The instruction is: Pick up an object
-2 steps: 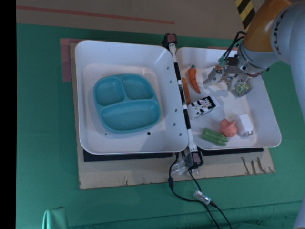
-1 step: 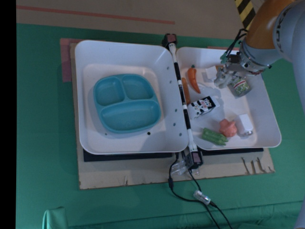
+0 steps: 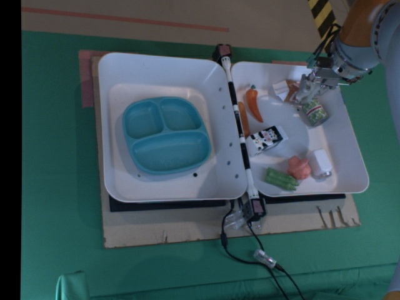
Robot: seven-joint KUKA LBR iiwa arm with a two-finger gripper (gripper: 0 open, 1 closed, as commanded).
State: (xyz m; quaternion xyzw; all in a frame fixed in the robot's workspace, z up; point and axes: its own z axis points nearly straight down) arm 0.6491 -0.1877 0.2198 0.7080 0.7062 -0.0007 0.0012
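My gripper (image 3: pixel 308 94) hangs over the back right part of the right bin (image 3: pixel 350 161). It sits just above a small clear jar of green peas (image 3: pixel 315 113), with nothing visibly in its hold. Just left of it lie a white piece (image 3: pixel 279 91) and an orange piece (image 3: pixel 292 90). Further left is an orange carrot (image 3: pixel 252 104), and a second orange piece (image 3: pixel 243 119) lies against the divider. A cow-patterned milk carton (image 3: pixel 267 139) sits mid-bin. Near the front are a pink item (image 3: pixel 299 167), a white cylinder (image 3: pixel 321 162) and green pods (image 3: pixel 281 179).
The left bin (image 3: pixel 112 74) holds a blue divided plate (image 3: pixel 166 135). A black-and-white divider bar (image 3: pixel 239 136) runs between the bins. Cables (image 3: pixel 262 258) trail off the bench front onto the green cloth. The arm comes in from the upper right.
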